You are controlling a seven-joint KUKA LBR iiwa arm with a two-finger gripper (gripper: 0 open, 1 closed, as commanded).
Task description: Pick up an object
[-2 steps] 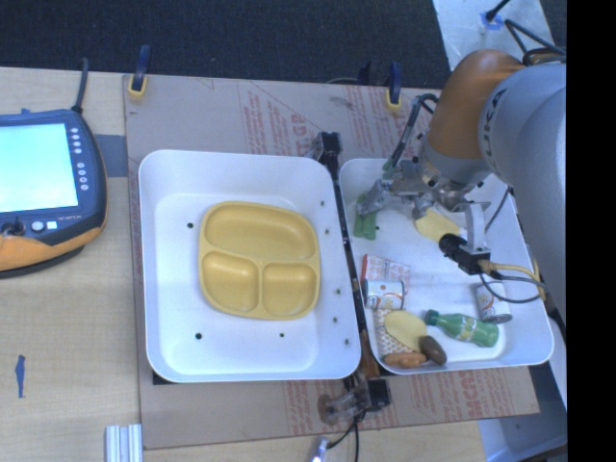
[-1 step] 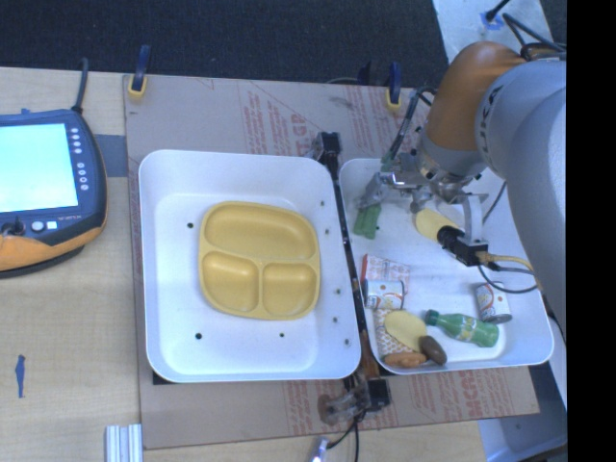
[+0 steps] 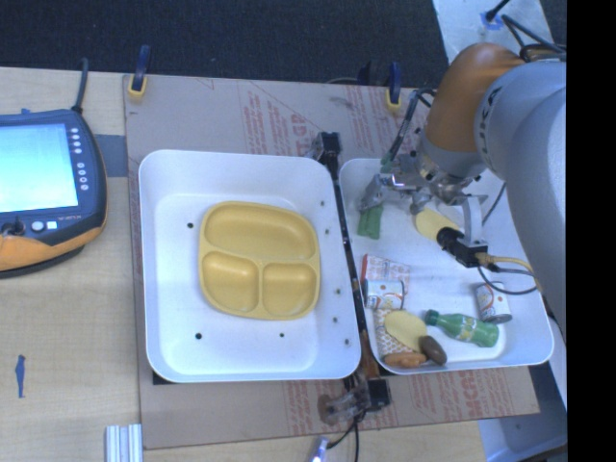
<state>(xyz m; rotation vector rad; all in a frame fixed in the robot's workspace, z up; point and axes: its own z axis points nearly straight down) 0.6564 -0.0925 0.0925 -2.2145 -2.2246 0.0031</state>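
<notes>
My gripper (image 3: pixel 404 198) hangs over the far end of the right bin (image 3: pixel 525 354), open, with nothing held between its fingers. A green block (image 3: pixel 371 222) lies just under its left finger (image 3: pixel 373 196). A yellow banana-shaped piece (image 3: pixel 432 221) lies just right of the gripper. Nearer the front of this bin lie a red-and-white packet (image 3: pixel 385 279), a small can (image 3: pixel 493 303), a green bottle (image 3: pixel 466 328) on its side, a yellow rounded piece (image 3: pixel 404 328) and brown bits (image 3: pixel 424 355).
The left bin (image 3: pixel 164 258) holds a yellow divided tray (image 3: pixel 260 258). A tablet-like pendant (image 3: pixel 43 186) rests at the bench's left. A black plug with cable (image 3: pixel 464 248) trails from the arm across the right bin. Clamps sit on the cardboard's far edge.
</notes>
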